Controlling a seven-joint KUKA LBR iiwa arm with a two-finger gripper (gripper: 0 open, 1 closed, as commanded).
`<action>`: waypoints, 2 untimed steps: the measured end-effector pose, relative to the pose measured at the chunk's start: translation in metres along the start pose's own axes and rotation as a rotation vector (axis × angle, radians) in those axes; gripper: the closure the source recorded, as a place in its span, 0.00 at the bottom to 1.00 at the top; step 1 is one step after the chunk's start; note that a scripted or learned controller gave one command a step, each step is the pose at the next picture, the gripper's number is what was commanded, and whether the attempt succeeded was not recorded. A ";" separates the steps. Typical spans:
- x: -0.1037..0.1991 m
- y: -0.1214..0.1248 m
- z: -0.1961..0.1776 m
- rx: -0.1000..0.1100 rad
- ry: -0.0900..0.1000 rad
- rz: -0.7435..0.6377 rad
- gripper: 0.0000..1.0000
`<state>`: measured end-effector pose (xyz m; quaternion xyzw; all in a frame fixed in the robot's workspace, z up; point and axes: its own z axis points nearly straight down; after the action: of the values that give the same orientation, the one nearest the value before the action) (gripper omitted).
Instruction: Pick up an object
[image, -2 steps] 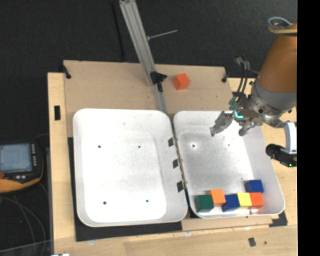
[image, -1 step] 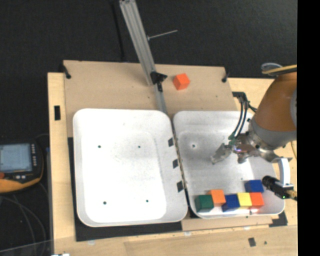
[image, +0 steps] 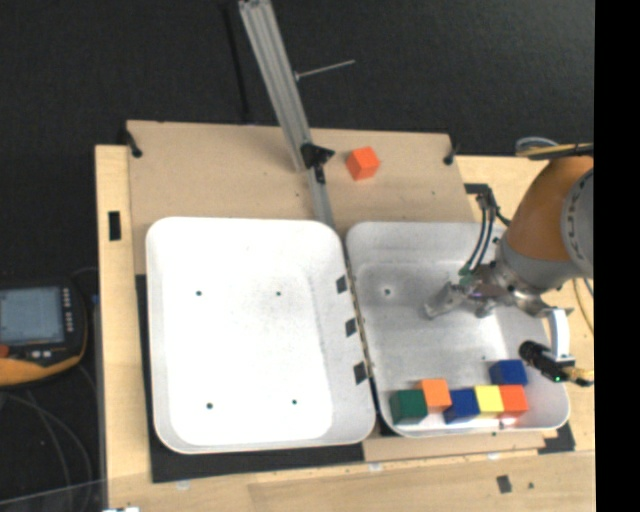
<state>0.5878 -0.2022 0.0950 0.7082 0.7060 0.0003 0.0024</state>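
The gripper (image: 437, 305) hangs low over the middle of the right bin (image: 400, 245), at the end of the grey arm (image: 545, 235) that comes in from the right side of the view. It shows as a small grey shape against the white floor, and nothing lies between it and the floor. Whether it is released or clenched I cannot tell, because the tip is too small and blurred.

The objects for picking lie in a row along the near wall of this same bin: a green block (image: 407, 405), an orange block (image: 436, 393), a blue block (image: 462, 404), a yellow block (image: 489, 399), one more orange-red block (image: 513, 398), and behind these a second blue block (image: 509, 373). The row runs left to right in the view. From the gripper, the row lies toward the near edge, and the first orange block is almost straight below it in the picture, well apart from it.

In my judgement the next move needs travel toward the near wall and then a descent. The blocks touch each other, so a grasp may fail there
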 end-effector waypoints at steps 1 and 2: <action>0.062 -0.005 -0.003 0.001 0.003 -0.009 0.00; 0.049 0.073 -0.003 -0.004 0.000 -0.007 0.00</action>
<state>0.6609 -0.1530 0.0984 0.7056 0.7086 0.0018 0.0036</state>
